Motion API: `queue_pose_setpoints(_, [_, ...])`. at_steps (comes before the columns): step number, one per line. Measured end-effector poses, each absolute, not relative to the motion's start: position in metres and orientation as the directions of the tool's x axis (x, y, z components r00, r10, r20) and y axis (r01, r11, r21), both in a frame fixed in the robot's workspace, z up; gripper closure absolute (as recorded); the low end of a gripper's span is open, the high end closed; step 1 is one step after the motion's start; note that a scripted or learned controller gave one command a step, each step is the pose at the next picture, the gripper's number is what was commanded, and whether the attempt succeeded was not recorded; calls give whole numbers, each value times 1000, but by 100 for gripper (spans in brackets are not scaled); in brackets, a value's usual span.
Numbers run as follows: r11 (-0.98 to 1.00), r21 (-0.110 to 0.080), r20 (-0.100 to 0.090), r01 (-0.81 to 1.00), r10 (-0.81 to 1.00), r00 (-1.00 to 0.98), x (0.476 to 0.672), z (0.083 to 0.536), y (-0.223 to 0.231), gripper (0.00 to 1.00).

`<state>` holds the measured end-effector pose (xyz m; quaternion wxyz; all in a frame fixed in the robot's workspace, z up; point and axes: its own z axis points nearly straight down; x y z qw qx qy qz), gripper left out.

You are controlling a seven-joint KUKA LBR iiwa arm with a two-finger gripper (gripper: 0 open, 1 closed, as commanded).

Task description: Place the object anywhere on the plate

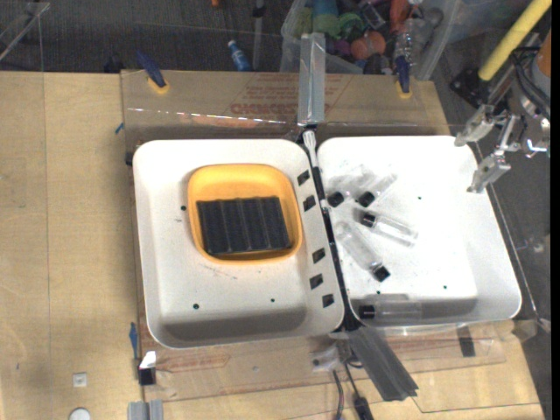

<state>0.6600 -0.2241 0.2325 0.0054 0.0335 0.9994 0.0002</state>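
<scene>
A square orange plate [241, 174] lies in the left white bin [166, 234]. A dark ribbed rectangular object [243, 224] rests flat on the plate, filling most of its middle. My gripper [467, 161] hangs over the far right edge of the right bin [455, 261], well away from the plate. Its two metal fingers stand apart, open, with nothing between them.
Several clear vials with black caps [385, 225] lie scattered in the left half of the right bin. A black divider with clips [317, 226] runs between the bins. Behind the bench stands a tub of colourful toys [367, 11].
</scene>
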Motion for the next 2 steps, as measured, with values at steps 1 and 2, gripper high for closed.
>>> queue_pose_setpoints(1, [1000,0,-11,26,26,-1000,663,236,-225,0])
queue_pose_setpoints(2, [967,-3,-12,-255,-255,-967,663,240,-221,0])
